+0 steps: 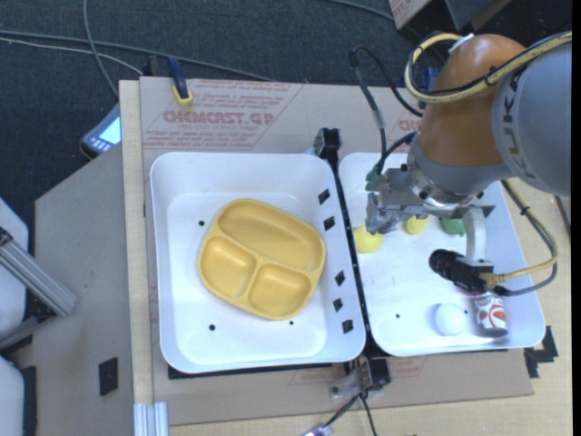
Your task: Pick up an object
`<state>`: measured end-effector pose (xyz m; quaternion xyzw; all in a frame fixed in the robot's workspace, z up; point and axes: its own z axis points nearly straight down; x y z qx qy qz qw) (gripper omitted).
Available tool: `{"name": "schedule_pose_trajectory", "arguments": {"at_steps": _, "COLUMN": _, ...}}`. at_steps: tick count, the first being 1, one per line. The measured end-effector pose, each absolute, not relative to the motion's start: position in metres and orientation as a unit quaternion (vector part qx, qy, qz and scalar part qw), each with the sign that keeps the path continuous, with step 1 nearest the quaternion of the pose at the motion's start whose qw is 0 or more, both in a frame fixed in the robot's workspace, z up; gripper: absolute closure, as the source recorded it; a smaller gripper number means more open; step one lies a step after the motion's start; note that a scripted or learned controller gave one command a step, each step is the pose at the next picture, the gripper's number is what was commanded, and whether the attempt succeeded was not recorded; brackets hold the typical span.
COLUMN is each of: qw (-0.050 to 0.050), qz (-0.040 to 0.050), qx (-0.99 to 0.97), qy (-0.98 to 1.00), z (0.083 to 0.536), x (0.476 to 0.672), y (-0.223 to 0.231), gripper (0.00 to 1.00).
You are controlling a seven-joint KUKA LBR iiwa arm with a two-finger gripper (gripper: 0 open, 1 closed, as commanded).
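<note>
A single camera hangs above the bench (pixel 218 107) and looks down at a slant, so the far edge of the cardboard-covered top lies toward twelve o'clock and the near edge toward six. It sits far enough back to take in both white bins whole: the left bin (pixel 172 271) fills the middle of the picture, and the right bin (pixel 399 330) lies toward three o'clock. Dark floor with loose cables runs across the top from ten to one o'clock. The arm (pixel 508 89) comes in from two o'clock, close to the lens and bulking large over the right bin's far half.
</note>
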<state>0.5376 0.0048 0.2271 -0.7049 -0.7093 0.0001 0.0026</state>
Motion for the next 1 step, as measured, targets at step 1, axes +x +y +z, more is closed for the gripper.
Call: {"name": "schedule_pose_trajectory", "arguments": {"at_steps": 1, "qw": 0.003, "qz": 0.0005, "qx": -0.705, "qy": -0.709, "z": 0.2227, "x": 0.5219, "y": 0.0647, "gripper": 1.0}}
